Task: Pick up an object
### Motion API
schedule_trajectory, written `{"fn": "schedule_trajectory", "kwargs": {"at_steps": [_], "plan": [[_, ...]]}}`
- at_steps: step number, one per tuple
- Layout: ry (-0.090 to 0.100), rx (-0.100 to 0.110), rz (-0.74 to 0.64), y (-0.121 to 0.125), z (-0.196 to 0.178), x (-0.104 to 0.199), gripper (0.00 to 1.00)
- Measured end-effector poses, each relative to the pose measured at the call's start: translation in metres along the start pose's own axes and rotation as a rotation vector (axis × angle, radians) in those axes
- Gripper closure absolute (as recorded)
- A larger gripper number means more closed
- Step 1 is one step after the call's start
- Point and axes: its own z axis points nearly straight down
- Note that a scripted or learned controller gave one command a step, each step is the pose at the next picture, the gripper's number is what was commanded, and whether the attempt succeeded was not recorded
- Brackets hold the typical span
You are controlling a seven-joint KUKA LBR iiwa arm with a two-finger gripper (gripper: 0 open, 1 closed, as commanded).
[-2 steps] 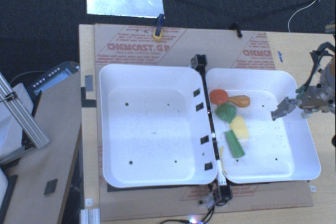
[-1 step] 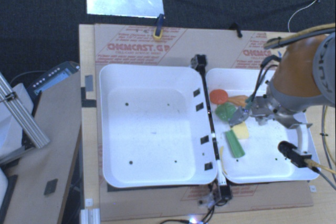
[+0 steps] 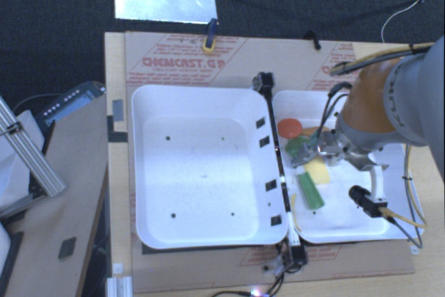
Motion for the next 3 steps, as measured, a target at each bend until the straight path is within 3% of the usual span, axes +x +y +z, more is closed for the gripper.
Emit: {"fn": "schedule_trajectory", "kwargs": {"at_steps": [1, 2, 3], "plan": [[-0.001, -0.005, 0.000, 0.001, -0.015, 0.000, 1.00], [0.003, -0.017, -0.012, 0.063, -0.112, 0.100, 1.00], [0.000, -0.008, -0.003, 0.106, -0.106, 0.108, 1.00]]}}
